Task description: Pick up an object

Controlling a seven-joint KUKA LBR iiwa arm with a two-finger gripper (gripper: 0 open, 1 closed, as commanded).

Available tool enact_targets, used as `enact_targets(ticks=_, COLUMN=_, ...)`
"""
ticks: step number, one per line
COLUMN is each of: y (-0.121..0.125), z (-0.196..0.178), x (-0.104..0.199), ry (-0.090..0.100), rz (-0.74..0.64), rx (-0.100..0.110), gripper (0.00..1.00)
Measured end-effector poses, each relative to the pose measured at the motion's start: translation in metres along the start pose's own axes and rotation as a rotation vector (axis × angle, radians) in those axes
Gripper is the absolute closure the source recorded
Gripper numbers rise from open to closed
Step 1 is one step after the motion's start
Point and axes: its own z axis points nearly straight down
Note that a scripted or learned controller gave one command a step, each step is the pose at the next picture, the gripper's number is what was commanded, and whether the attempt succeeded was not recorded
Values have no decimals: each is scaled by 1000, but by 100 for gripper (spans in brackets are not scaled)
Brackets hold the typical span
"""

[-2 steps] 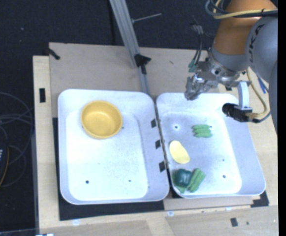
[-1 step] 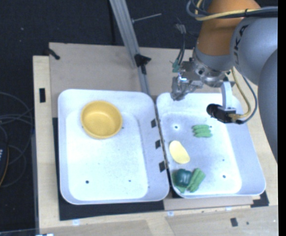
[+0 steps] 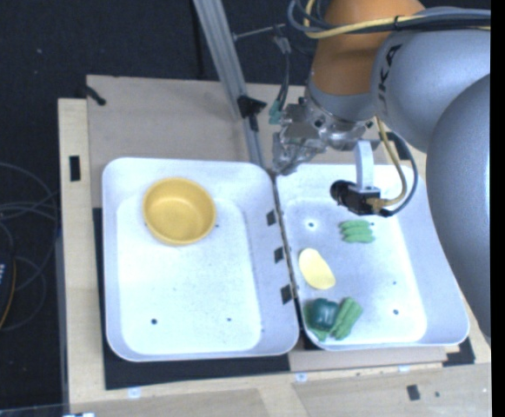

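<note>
Camera view: pale yellow oval object (image 3: 316,269) lies in right bin (image 3: 408,320); tool (image 3: 289,159) grip unclear.

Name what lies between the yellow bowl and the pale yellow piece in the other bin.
In the camera view, bare white floor of the left bin and the divider where both bins meet separate the yellow bowl from the pale yellow piece.

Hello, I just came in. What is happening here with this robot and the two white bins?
A grey robot arm reaches in from the right, and its gripper hangs over the far edge where the two bins meet. It is meant to pick up an object, but nothing is seen in its grip. The left bin has a yellow bowl. The right bin has a yellow piece, a small green piece and two green things close together.
</note>
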Motion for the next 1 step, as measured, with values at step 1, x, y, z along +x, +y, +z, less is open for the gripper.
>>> enact_targets(ticks=1, y=0, z=20, x=51, ry=-1, rz=1, rx=2, gripper=100)
